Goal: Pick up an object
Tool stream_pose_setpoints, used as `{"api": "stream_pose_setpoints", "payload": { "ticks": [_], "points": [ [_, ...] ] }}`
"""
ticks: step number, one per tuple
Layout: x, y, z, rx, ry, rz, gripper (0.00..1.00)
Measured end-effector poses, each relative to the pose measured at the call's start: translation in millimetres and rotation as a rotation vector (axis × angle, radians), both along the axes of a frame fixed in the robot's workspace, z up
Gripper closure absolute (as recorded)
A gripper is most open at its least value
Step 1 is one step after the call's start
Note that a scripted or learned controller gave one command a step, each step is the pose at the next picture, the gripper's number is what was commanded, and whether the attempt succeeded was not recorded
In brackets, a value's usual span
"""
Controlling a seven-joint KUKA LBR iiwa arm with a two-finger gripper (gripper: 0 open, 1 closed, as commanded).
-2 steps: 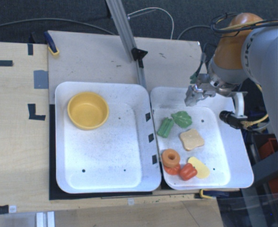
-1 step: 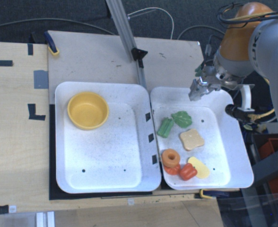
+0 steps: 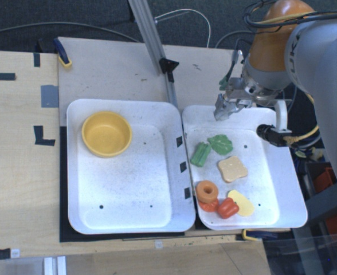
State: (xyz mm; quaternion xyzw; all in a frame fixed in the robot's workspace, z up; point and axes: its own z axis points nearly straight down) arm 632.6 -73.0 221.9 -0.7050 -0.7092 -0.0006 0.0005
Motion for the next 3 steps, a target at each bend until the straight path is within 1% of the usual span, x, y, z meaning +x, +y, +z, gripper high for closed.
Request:
{"api": "stream_pose_setpoints", "payload": {
  "ticks": [1,2,3],
  "points": [
    [3.5,53.5,8.6,0.000,0.001,0.001,1.00],
    [-9.2,103.1,-0.9,0.000,0.004,0.000,1.00],
    [-12.5,147.7,-1.0,0.000,0.002,0.000,1.00]
  ]
}}
